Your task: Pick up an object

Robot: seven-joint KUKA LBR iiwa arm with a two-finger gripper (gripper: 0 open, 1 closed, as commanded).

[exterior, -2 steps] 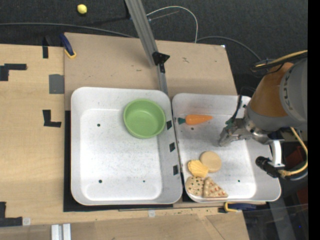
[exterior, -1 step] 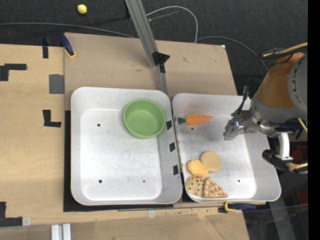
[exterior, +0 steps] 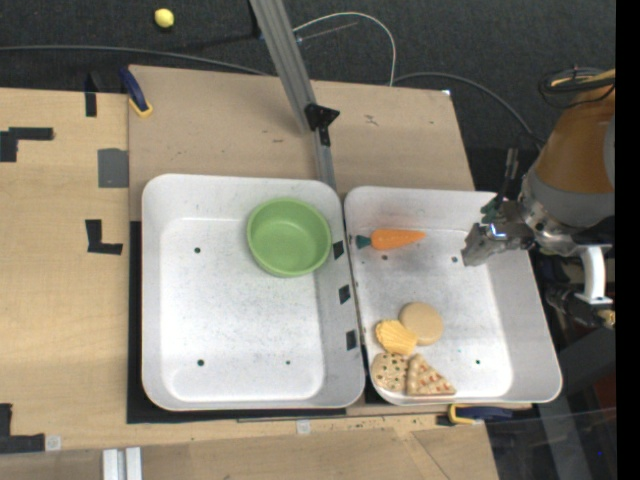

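Observation:
In the right bin [exterior: 500, 363] an orange carrot [exterior: 396, 238] lies near the far left corner. A tan round cookie [exterior: 422, 322], a yellow waffle piece [exterior: 395, 338], a dotted cracker [exterior: 389, 371] and a pizza slice [exterior: 428, 378] cluster at the near left. My gripper [exterior: 484, 243] hangs over the bin's right side, apart from all of them, with nothing seen between its fingers. A green bowl [exterior: 289, 236] sits in the left bin [exterior: 200, 368] at its far right.
A grey metal pole [exterior: 285, 53] slants down to the divide between the bins. A small yellow ball [exterior: 164, 17] lies on the dark floor at the far left. Cables run behind the bench.

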